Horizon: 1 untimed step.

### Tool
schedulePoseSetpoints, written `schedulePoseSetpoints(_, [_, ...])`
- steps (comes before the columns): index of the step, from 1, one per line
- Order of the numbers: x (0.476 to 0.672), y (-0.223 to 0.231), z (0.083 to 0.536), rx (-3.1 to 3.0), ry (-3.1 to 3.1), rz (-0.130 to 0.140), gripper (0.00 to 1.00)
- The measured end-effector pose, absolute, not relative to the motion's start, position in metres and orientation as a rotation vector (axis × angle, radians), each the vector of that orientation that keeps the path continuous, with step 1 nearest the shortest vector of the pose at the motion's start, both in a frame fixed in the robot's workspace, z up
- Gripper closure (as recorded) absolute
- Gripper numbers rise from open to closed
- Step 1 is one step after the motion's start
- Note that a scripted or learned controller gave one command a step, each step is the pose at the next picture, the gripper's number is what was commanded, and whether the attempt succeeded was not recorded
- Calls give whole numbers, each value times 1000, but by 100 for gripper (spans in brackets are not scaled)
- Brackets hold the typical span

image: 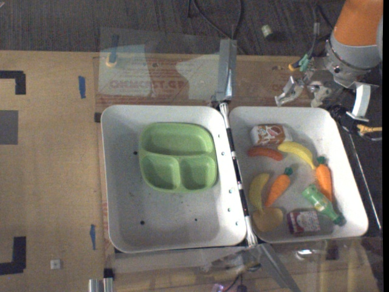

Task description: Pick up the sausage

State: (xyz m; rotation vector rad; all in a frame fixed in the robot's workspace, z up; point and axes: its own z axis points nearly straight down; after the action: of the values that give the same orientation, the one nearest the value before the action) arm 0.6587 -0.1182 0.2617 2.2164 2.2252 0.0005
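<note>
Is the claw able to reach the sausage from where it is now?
Probably yes. The sausage lies uncovered in the right bin, but the can and banana touch it, so room for the claw is tight.

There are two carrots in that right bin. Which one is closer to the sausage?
The carrot in the bin's middle, leaning beside a banana, lies just below the sausage. The other carrot sits further right, beyond the second banana.

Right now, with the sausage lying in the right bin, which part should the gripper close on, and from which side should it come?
Grip the sausage at its middle, coming straight down from above, fingers closing across its narrow width. It lies flat and nearly level left to right. A can sits close above it and a banana crowds its right end, so the middle looks safest. The gripper is beyond the bin's far rim.
</note>
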Motion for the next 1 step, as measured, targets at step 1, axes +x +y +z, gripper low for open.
schedulePoseSetpoints(1, [660, -117, 273, 2211, 2226, 3, 100])
